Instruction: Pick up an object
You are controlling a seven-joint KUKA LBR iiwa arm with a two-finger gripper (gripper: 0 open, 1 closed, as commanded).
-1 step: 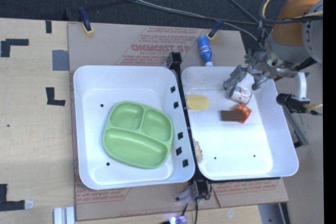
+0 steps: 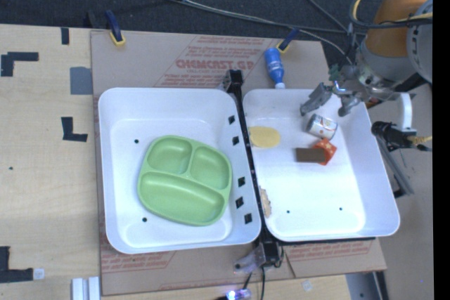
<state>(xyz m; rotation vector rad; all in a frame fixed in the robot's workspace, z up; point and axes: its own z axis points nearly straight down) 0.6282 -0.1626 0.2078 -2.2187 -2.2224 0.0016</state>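
In the right bin (image 2: 351,218) lie a small white can (image 2: 321,126), an orange and brown block (image 2: 316,152) and a flat yellow disc (image 2: 265,137). My gripper (image 2: 330,102) hangs at the bin's far right corner, just above the white can. Its two fingers (image 2: 313,99) are spread apart, one on each side above the can, with nothing between them. The left bin (image 2: 119,116) holds a green divided plate (image 2: 185,180).
A blue bottle (image 2: 274,67) lies on the cardboard behind the right bin. Black clips run along the wall between the bins. Cables cross the dark floor at the back. The arm's orange band (image 2: 404,14) rises at the far right.
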